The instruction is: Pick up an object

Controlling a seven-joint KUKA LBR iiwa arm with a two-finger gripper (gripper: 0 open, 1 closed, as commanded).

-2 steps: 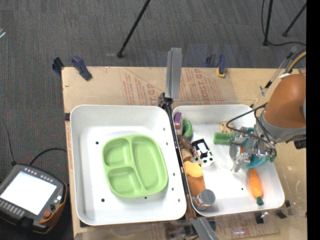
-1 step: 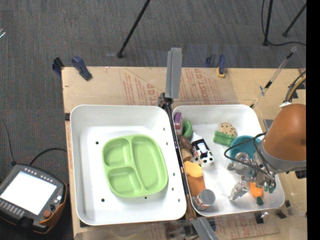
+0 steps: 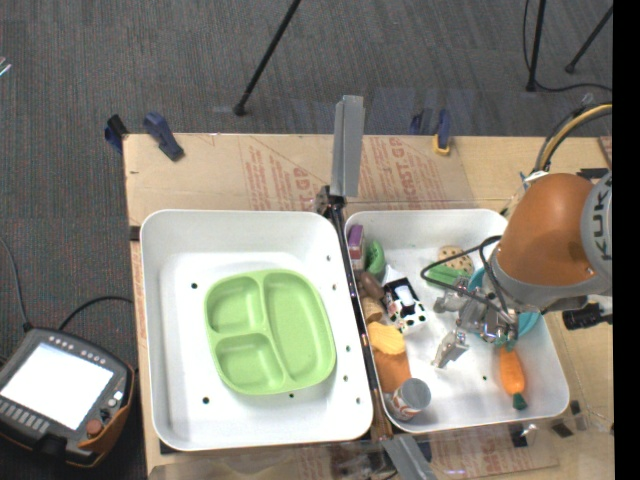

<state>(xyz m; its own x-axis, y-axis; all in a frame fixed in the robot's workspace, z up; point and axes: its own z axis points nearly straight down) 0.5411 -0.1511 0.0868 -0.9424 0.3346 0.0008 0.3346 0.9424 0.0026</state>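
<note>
nearest the camera, in the right bin point(image 3: 470, 420), a small grey cup point(image 3: 412, 396) lies on its side beside a brown soft toy point(image 3: 391, 365), and an orange carrot point(image 3: 512, 373) lies near the right wall. just behind them the hand point(image 3: 454, 345) hangs over the bin floor; its fingers look apart and nothing is between them. further back are a black and white cow figure point(image 3: 405, 304), a green thing point(image 3: 374, 258) and a cookie point(image 3: 456, 261). the left bin point(image 3: 170, 268) carries a green divided plate point(image 3: 269, 330). behind the bins, blue clamps point(image 3: 161, 135) sit on the desk point(image 3: 250, 173).
</note>
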